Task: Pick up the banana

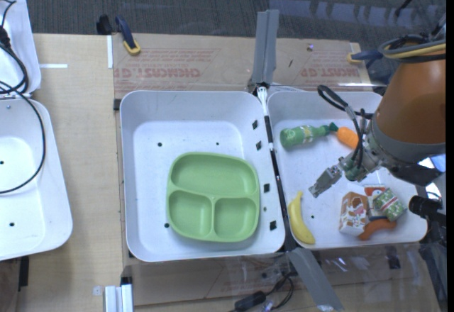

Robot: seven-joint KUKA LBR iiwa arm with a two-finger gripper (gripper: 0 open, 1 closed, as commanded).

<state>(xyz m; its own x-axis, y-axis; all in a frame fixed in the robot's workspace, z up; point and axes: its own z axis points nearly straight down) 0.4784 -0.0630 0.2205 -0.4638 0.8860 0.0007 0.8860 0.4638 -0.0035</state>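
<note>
my gripper (325, 181) hung over the middle of the right bin (397, 234), reaching in from the right, and its fingers stood slightly apart with nothing between them. i judged it was placed there as a staging spot above the clutter, since the banana (300, 218) lay down and to the left of it, near but not touching, along the bin's left wall at the near corner. that wall sat just beside the fruit, so i reckoned i would have to come down with the fingers across its curve, not along the wall.

to the right of my gripper lay one small carton (353, 213), with one green-and-red packet (387, 203) and one orange piece (376, 227) touching it at the near right. at the far side lay one green bottle (303, 135) on its side and one carrot (347, 137) just beside its tip. these seemed scattered loosely, as bin stock.

the left bin (138, 176) held one green plate (213, 197) with three compartments, all bare. so: two bins, one banana, one plate, five other items.
</note>
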